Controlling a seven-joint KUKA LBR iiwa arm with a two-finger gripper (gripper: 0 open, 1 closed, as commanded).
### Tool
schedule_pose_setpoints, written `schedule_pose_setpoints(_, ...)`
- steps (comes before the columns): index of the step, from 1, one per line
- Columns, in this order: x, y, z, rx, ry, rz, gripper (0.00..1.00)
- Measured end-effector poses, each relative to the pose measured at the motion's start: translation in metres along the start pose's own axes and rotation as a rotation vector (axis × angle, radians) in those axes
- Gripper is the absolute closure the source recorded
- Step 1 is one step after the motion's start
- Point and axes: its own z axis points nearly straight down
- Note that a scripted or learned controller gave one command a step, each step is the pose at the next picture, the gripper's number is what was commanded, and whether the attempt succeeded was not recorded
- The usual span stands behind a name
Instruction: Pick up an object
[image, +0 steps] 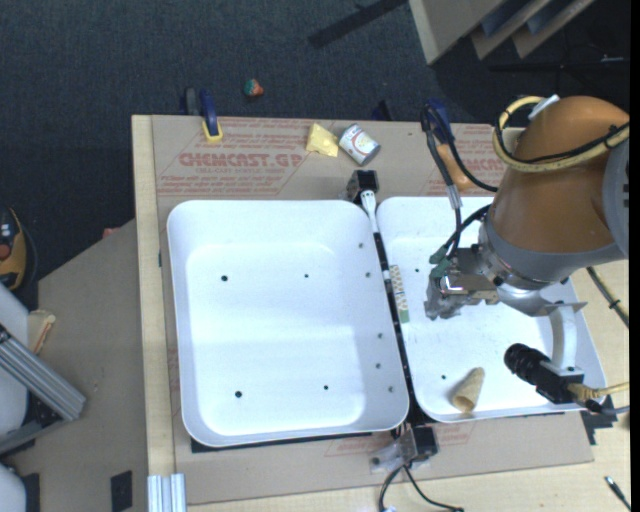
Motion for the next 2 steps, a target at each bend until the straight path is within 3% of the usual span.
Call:
schedule_pose_setpoints(1, 0.033, 0.005, -0.113, -0.031, -0.002, 0.002, 1.0)
schedule_pose_setpoints(2, 0.052, 0.028, -0.141, -0.024, -0.003, 0.005, 1.0)
